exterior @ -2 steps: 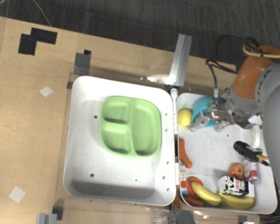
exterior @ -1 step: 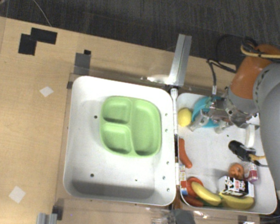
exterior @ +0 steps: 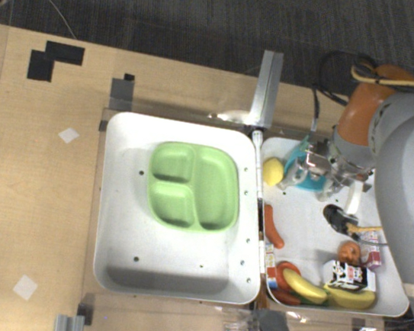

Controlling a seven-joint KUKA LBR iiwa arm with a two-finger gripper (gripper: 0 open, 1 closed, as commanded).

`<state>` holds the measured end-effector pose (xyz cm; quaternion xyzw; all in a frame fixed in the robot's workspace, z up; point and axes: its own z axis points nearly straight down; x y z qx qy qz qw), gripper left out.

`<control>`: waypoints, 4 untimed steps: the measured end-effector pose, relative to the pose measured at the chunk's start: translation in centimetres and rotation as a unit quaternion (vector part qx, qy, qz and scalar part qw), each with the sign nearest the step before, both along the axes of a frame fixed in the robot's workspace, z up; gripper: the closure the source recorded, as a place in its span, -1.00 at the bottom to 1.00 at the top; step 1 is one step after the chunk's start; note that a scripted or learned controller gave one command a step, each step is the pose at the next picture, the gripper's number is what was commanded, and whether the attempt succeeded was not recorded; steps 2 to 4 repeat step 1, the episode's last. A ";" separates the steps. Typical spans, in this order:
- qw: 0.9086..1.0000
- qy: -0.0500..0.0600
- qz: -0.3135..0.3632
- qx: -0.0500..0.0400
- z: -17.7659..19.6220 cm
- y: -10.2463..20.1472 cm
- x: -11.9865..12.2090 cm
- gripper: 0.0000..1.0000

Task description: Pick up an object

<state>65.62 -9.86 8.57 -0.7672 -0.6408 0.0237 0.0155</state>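
Fingers [exterior: 330, 188] look parted at the far end of the right bin [exterior: 308, 238], and nothing can be seen clamped between them; the gripper [exterior: 319, 181] hangs low over a teal object [exterior: 300, 164], which lies partly beneath it, so the exact contact is hard to read.

Going left to right: the left bin [exterior: 111, 185] carries a green divided tray [exterior: 192, 186], well apart from the work. Past the shared wall, a yellow lemon [exterior: 272, 171] sits just left of the teal object, and a red sausage [exterior: 273, 229] lies along that wall nearer the camera. Right of the gripper is a small black item [exterior: 338, 216]; nearer still come an orange fruit [exterior: 350, 252], a black-and-white carton [exterior: 348, 276] and bananas [exterior: 326, 294] at the near rim.

To my eye the step in hand is settling on the teal object. Doing it well means centring the opening over it, going straight down, and closing only once it sits squarely between both tips. The lemon is the likeliest nuisance: a tip landing on it could roll it or nudge the target against the far wall. The black item is close enough on the other side to be clipped
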 end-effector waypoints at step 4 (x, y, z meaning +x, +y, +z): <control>1.000 0.001 0.003 0.000 0.9 0.1 0.0 1.00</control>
